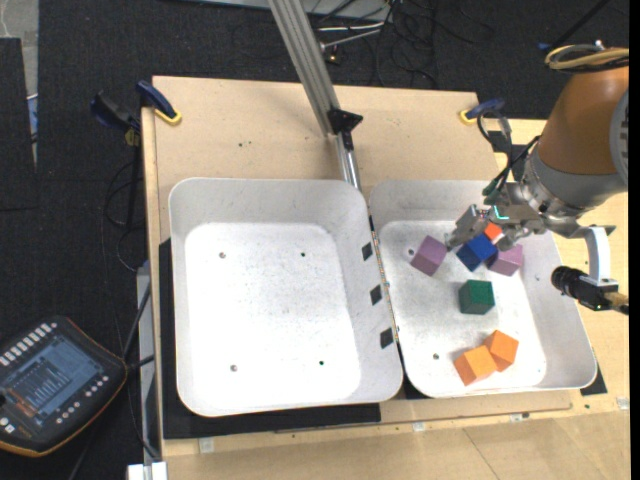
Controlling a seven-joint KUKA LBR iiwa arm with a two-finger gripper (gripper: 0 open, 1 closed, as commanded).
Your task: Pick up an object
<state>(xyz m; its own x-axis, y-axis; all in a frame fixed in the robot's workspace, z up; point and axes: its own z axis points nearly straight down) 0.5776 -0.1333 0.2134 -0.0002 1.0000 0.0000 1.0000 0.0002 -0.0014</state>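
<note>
White plastic bins sit side by side on a pale wooden bench [420,128]. Left shallow white bin [200,208] shows a bare speckled floor. Right shallow white bin [560,368] holds all the blocks.

Grey arm with orange band [590,118] enters from the right, wrist down over the upper part of the right bin. Two-finger gripper [487,236] hangs low among the blocks at the bin's upper middle. Finger state: cannot tell, the wrist body and blocks crowd the tips.

Blocks in the right bin:
- small blue cube [477,252], directly under the gripper, touching or nearly touching it; whether it is gripped cannot be told.
- small red-orange piece [491,233], just visible at the gripper, above the blue cube.
- light purple cube [429,256], left of the blue cube, just beside it, tilted.
- second purple cube [508,260], right of the blue cube, touching or just beside it.
- dark green cube [477,297], below the blue cube, near but apart.
- two orange cubes [487,356], near the bin's lower edge, touching each other, well apart from the gripper.

Grey metal pole [305,48] runs diagonally from the top down to the divide between the bins. Teach pendant [50,383] lies on the floor at lower left.
</note>
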